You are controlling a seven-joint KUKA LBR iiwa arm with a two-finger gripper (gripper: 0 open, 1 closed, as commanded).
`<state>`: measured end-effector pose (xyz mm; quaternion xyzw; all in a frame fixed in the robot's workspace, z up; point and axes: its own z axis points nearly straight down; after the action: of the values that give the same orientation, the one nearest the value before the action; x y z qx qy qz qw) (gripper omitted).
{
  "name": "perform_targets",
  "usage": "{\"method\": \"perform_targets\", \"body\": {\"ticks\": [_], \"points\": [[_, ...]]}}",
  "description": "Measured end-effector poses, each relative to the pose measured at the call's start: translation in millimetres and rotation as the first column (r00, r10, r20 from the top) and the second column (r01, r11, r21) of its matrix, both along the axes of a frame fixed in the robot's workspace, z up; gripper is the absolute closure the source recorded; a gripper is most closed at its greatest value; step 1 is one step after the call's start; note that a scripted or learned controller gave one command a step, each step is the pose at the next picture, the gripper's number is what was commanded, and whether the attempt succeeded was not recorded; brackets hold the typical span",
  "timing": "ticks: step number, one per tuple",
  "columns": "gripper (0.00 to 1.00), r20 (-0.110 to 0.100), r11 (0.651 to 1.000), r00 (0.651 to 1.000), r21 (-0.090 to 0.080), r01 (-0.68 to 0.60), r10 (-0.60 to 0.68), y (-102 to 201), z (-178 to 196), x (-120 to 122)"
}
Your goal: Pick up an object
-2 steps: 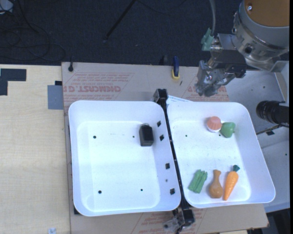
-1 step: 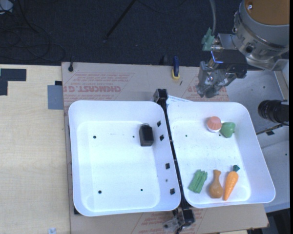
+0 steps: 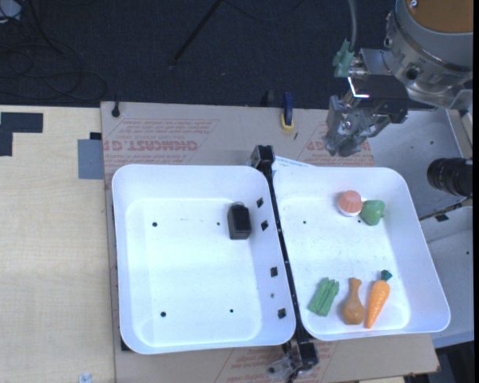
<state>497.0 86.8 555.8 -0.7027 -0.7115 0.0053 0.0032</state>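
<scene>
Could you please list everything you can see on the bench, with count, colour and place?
left bin: one, white, left half of the bench
right bin: one, white, beside it on the right
black block: one, black, left bin, upper right part
pink round toy: one, pink, right bin, upper part
green round toy: one, green, touching the pink one on its right
green bean bundle: one, green, right bin, lower part
tan gourd toy: one, tan-orange, right of the beans
toy carrot: one, orange with green top, right of the gourd
gripper: one, grey, above the right bin's far edge
</scene>
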Motion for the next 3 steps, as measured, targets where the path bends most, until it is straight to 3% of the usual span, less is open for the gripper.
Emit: {"method": "perform_targets", "body": {"ticks": [3], "points": [[1.0, -0.012, 1.0, 1.0, -0.002, -0.017, 0.017, 2, 28, 1]]}}
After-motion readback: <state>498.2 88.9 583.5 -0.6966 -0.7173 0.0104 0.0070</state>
